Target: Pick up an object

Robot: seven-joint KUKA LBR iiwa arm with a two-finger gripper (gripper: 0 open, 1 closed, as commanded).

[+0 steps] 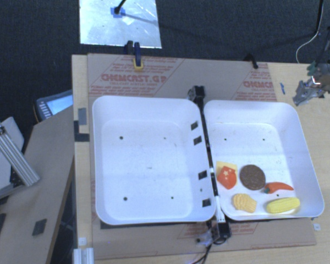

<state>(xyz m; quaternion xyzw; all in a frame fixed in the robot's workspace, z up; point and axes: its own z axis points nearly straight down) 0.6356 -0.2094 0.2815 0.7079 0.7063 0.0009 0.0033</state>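
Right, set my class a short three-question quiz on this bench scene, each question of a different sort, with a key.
1. True or false: the brown disc lies in the left bin.
2. Which item lies nearest the right bin's front right corner? A) the corn cob B) the red pepper C) the cheese wedge
3. Fill in: the tool sits beyond the right bin's far ____ corner.

Key: 1 false; 2 A; 3 right.
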